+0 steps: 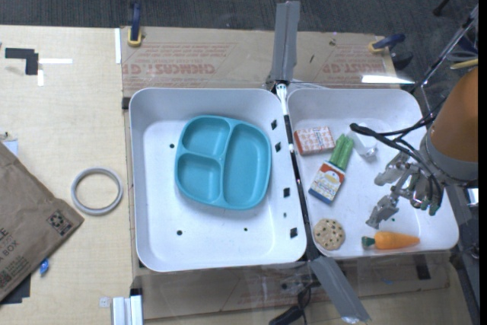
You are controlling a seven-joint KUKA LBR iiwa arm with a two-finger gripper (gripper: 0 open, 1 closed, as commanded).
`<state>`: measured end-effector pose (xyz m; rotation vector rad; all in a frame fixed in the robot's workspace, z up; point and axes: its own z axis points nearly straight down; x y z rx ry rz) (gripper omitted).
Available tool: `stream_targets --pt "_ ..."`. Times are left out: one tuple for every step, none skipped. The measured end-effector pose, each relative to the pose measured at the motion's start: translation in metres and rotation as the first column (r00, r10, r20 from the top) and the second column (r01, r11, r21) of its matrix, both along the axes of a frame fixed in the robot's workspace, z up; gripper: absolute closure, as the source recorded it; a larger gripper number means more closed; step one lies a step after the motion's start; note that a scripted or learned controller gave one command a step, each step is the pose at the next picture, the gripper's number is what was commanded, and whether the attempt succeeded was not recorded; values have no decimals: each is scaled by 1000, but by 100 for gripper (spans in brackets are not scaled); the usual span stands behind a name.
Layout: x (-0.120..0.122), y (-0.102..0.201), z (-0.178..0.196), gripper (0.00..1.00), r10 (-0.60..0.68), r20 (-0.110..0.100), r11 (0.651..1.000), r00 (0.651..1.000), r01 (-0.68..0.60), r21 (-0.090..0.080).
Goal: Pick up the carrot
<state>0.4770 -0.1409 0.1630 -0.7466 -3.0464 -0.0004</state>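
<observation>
— Where's the carrot (396,241)?

— Lying flat on its side near the front wall of the right bin (358,97), orange body pointing right, small green stub to the left.

— How will it handle?

— Probably a light, stiff toy with a smooth, tapered skin, so it could squirt out of a pinch. I'd grip across the thick middle.

— And the gripper (383,210)?

— Just above the carrot's stub end, not on it. I cannot tell how the pincer stands.

— Room?

— Tight in front: the bin wall is close. The cookie (329,234) sits left, the juice carton (327,183), green tube (342,151) and snack packet (314,139) farther back. The blue divided plate (224,161) is in the left bin (152,186).
</observation>
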Motion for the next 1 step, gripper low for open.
stream_targets --pt "32 60 53 0 -34 2 999 999 34 -1"
